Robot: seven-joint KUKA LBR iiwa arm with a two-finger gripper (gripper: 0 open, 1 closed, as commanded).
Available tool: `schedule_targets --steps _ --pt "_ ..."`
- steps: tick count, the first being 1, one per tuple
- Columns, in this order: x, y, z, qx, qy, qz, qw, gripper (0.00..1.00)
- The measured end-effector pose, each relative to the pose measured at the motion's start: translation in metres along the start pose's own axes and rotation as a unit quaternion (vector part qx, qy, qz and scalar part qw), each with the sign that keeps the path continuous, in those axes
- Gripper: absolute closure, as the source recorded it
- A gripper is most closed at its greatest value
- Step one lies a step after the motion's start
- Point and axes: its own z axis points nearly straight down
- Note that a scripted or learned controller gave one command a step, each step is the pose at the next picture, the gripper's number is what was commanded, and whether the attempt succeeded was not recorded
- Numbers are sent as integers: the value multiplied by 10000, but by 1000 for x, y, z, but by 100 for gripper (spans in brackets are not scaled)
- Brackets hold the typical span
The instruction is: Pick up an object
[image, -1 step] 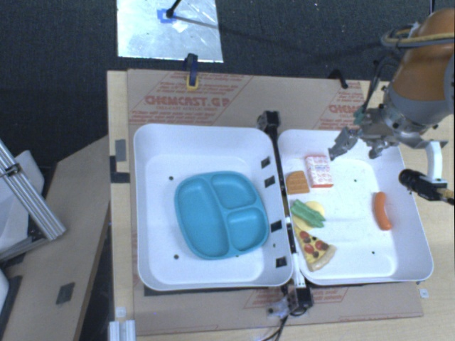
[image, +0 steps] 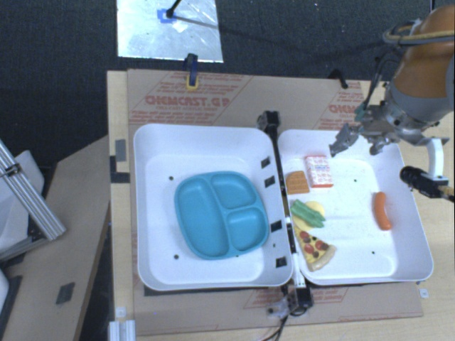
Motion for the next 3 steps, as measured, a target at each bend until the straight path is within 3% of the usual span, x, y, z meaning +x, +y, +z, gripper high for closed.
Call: schedule_targets --steps 2,3 --pt "-6 6 122 26 5 10 10000 0" --pt "-7 6 165 4 -7 16 10000 0"
